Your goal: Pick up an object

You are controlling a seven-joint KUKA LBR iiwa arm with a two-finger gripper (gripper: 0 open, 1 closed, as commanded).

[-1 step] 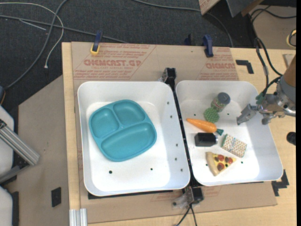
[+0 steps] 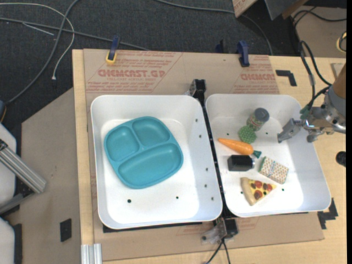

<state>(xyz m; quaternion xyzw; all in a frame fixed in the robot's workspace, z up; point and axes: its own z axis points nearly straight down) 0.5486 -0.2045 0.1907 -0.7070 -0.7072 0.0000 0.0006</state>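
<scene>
A: Where do we see the grey two-finger gripper point(image 2: 300, 131)?

B: Over the right shallow white bin point(image 2: 308, 202), fingers spread, nothing between them.

A: And the things to pick?

B: We see an orange toy carrot point(image 2: 235, 145), a black block point(image 2: 240, 162), a pizza-slice toy point(image 2: 256, 190). The teal divided plate point(image 2: 144, 151) lies in the left white bin point(image 2: 104, 120).

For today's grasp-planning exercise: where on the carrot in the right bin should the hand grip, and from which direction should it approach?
Grip the carrot at its thick middle, coming from above, fingers closing across its width. It lies flat, tapering left, with the black block close below it, so a side approach looks crowded.
</scene>
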